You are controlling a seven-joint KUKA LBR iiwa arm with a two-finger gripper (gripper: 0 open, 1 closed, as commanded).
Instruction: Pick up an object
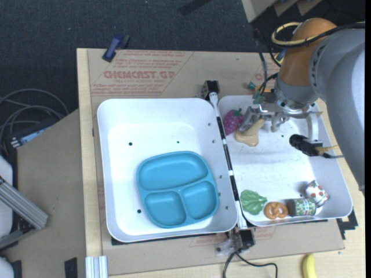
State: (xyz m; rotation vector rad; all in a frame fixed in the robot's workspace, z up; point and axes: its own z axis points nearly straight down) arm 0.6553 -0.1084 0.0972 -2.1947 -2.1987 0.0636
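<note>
We see the hand (pixel 262 120) low in the right white bin (pixel 333 181), its spread uncertain, touching a tan plastic wedge (pixel 248 136) beside purple toy grapes (pixel 233 120); crowding there may cause a glancing miss.

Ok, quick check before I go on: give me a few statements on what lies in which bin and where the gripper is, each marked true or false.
1. The blue divided tray lies in the left bin. True.
2. The gripper is over the left bin. False: it is over the far end of the right bin, by the tan piece.
3. The purple grapes sit at the right bin's far left corner. True.
4. The green leaf lies on the blue divided tray. False: it lies in the right bin, next to the doughnut.
5. A yellow thing lies outside both bins, near the bench's front edge. True.
</note>
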